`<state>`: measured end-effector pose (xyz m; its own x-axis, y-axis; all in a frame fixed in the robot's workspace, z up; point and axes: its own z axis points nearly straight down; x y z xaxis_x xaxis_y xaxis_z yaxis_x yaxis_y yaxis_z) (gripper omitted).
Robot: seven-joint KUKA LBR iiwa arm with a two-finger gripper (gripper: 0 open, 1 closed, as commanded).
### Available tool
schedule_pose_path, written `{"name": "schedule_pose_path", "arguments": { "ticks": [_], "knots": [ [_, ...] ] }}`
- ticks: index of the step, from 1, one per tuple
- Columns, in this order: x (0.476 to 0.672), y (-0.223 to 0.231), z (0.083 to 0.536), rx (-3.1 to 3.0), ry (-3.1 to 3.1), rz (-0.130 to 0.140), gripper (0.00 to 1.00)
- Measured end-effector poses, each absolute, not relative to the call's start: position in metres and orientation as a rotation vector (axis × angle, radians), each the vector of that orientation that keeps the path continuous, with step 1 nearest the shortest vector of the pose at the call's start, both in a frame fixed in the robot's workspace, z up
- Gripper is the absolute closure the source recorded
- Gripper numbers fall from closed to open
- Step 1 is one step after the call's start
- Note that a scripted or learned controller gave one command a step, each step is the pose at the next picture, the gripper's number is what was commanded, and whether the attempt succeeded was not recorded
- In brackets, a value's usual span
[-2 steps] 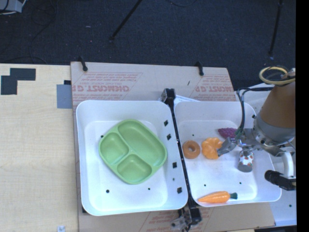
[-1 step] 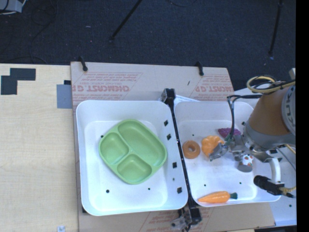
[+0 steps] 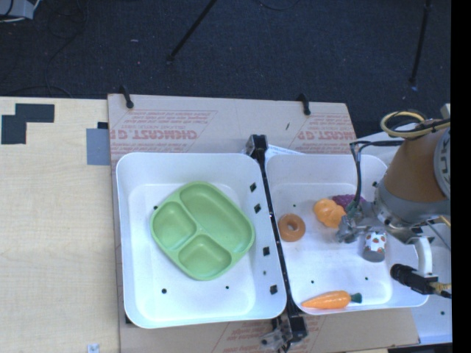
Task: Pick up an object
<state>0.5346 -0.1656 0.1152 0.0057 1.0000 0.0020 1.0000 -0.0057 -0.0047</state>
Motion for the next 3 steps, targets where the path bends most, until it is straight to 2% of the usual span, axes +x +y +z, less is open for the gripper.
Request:
{"name": "schedule_pose_path", "arguments": {
  "ticks": [2, 3],
  "knots": [
    [0.548, -0.158, 0.213, -2.221, -2.225, -0.003, 1.00],
    [0.548, -0.159, 0.227, -2.220, -2.223, 0.000, 1.00]
  ]
}}
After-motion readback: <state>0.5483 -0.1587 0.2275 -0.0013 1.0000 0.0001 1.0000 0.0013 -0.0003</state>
